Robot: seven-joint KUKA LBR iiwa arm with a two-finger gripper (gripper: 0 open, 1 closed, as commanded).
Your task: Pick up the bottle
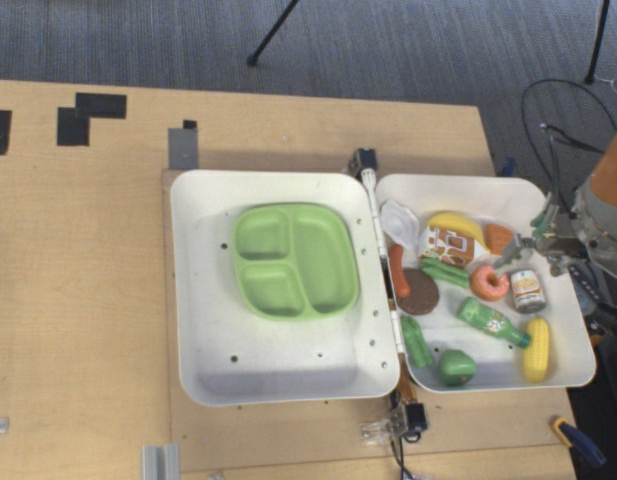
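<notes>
Beside the green bottle (pixel 493 323) (lying flat), pincer (pixel 525 251) state unclear.

The single camera looked down from above the bench (pixel 78 298) at a slant, set far enough back to take in both white bins: the left bin (pixel 203 368) lay near frame centre, the right bin (pixel 573 368) toward the right edge, where the gripper (pixel 550 236) came in.
</notes>
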